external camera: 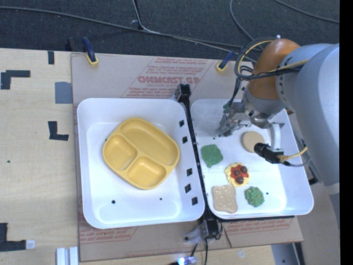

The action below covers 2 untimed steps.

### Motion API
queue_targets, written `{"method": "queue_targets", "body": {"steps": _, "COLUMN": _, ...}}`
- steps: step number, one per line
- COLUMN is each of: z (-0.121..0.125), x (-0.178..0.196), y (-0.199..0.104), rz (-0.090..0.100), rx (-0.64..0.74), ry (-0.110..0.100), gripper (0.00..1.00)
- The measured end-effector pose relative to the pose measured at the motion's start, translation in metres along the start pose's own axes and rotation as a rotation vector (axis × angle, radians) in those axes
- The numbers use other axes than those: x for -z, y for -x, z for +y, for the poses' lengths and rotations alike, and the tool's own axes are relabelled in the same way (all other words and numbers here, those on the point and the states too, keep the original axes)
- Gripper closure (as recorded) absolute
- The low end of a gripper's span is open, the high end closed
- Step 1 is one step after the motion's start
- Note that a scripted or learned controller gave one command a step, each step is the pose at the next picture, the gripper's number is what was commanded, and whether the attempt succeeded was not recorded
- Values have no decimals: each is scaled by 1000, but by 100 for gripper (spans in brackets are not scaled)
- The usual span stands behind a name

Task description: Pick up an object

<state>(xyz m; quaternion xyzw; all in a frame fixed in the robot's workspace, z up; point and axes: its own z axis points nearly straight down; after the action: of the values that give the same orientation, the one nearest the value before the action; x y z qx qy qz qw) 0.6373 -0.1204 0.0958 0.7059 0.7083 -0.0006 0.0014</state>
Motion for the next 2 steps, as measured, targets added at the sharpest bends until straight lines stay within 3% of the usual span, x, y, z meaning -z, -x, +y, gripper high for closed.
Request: {"method": "queue_targets", "body": {"steps": 2, "z": -5, "x": 122, "y": -1, "rz": 2, "rx": -2, "ry": 4, "gripper": 100}}
